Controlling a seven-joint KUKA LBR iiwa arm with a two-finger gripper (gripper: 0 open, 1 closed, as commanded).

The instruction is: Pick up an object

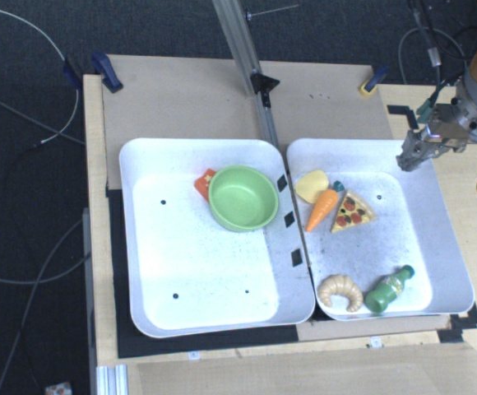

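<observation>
Nearest to the camera is the front edge of the desk (222, 369), which carries two shallow white bins side by side. Inside the left bin (181, 295), near its back right corner, stands a green bowl (243, 197), upright and open to above. One small orange-red object (204, 183) touches the bowl's left side, partly hidden by it. Inside the right bin (436, 245), near the back left, lies a pale yellow piece (311, 185). Just beside it lies an orange carrot (323, 207), tilted, with its green end near a pizza slice (351, 212). At the front of this bin a croissant (342, 291) lies just beside a green bottle (387, 290) which is on its side. Over the back right edge of the right bin hangs the claw (411, 155), well apart from all the objects. It holds nothing; if it is spread or pressed together, I cannot tell.
</observation>
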